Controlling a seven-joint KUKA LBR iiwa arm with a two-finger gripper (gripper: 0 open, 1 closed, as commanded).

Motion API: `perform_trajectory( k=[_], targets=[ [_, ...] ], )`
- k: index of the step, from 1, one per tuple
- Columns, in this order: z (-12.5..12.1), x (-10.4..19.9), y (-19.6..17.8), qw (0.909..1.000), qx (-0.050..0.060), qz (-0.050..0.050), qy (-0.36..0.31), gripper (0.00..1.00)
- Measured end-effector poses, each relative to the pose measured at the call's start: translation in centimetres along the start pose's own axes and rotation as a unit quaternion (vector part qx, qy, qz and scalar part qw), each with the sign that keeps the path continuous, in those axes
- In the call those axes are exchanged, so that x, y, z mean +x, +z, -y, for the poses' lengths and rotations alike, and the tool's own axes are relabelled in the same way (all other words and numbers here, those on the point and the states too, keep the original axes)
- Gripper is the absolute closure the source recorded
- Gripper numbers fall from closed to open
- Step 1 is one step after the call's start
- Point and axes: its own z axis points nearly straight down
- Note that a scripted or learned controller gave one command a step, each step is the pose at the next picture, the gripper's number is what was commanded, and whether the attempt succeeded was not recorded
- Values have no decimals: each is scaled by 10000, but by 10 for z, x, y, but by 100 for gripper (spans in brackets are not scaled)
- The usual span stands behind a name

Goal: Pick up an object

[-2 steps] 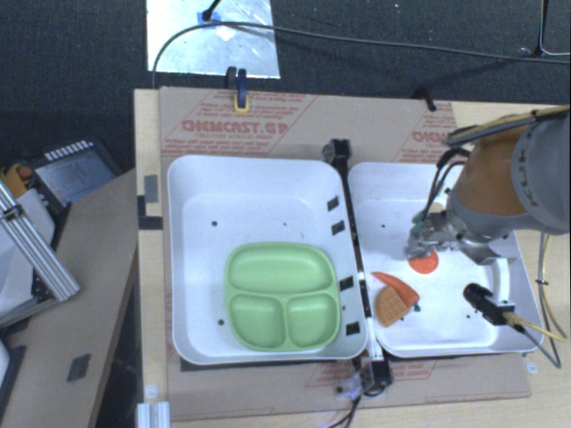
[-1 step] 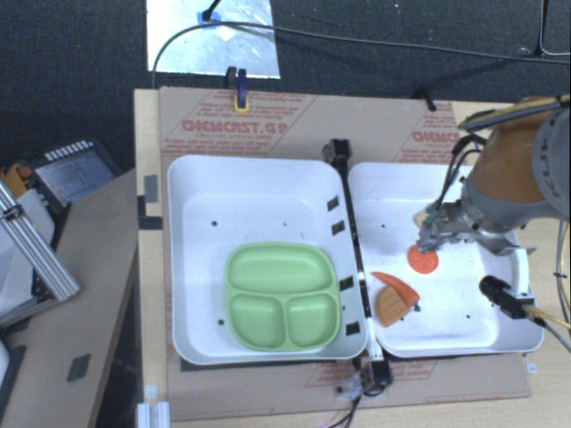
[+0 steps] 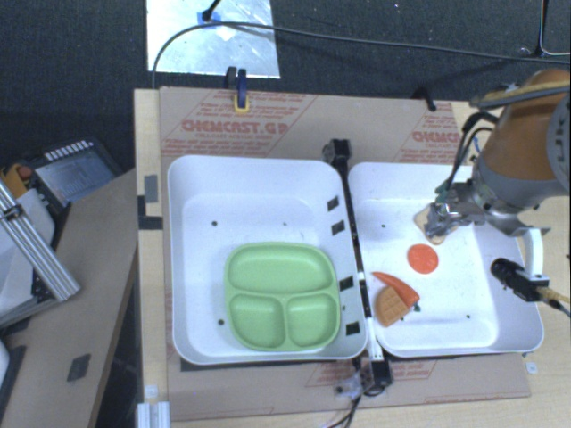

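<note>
Single fixed view, looking down at a slant on the bench (image 3: 410, 114), which is covered by a brown cardboard sheet with red lettering. Two shallow white bins sit side by side on it, their inner rims touching along the centre line. The left white bin (image 3: 192, 194) holds one green plastic plate with three compartments (image 3: 282, 294), lying flat in the near half of the bin, towards the centre divider. The right white bin (image 3: 508, 328) holds three small things. A flat round orange-red disc (image 3: 423, 259) lies near the middle of the bin floor. A curved orange-red carrot-shaped piece (image 3: 394, 283) lies nearer the front, just beside the divider, and it touches or overlaps a tan, biscuit-like brown piece (image 3: 390, 306) at its front side; the exact contact is hard to judge. The grey arm with its orange band (image 3: 526, 132) enters from the right, over the far right part of the right bin. The gripper (image 3: 436, 225) points down over the bin floor, just behind the orange-red disc and apart from it. No object shows between the jaws; whether the jaws stand wide or narrow cannot be told, the metal parts being too small and blurred. A black cylindrical part (image 3: 513, 277) juts out beside the wrist over the right side of the bin. All three small things rest on the bin floor.
</note>
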Motion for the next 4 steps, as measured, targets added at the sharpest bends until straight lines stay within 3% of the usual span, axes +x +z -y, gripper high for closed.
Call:
perform_trajectory(
  k=[1, 4],
  targets=[
    [-2, 0, -36, 10000, 3, 0, 0, 100],
    [-13, 169, -49, 10000, 19, -21, -31, 100]
  ],
)
